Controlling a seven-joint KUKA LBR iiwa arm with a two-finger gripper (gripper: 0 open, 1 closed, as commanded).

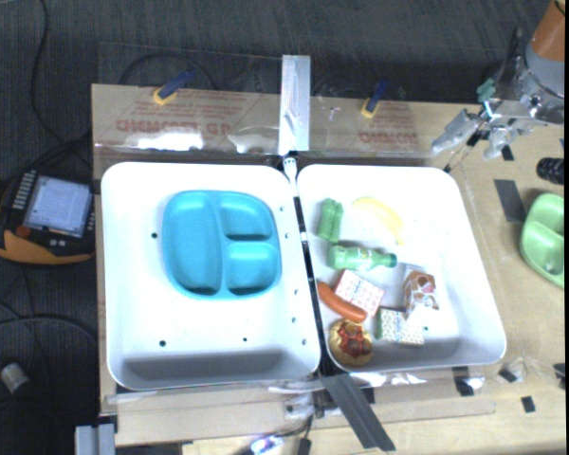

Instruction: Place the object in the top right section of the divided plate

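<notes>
The blue divided plate [220,243] lies flat in the left white bin [133,349], slightly above that bin's middle, with its long axis running left to right in the frame: one large section fills its left half and two smaller sections stack on its right, so the top right section sits nearest the divider between the bins. White floor surrounds the plate on every side, widest toward the lower edge of the frame. The right bin [465,254] holds the loose items, crowded toward its left and lower part: a green bottle [360,256] lying on its side with its long axis nearly left to right, a green piece [330,218] standing up the frame, a yellow banana-like piece [379,214], a sausage [339,301], small printed cartons [360,290] and a round dish of food [352,342]. The hand [488,121] hangs at the upper right of the frame, over the worktop [512,282] beyond the right bin's rim; whether it is open or closed cannot be told.
</notes>
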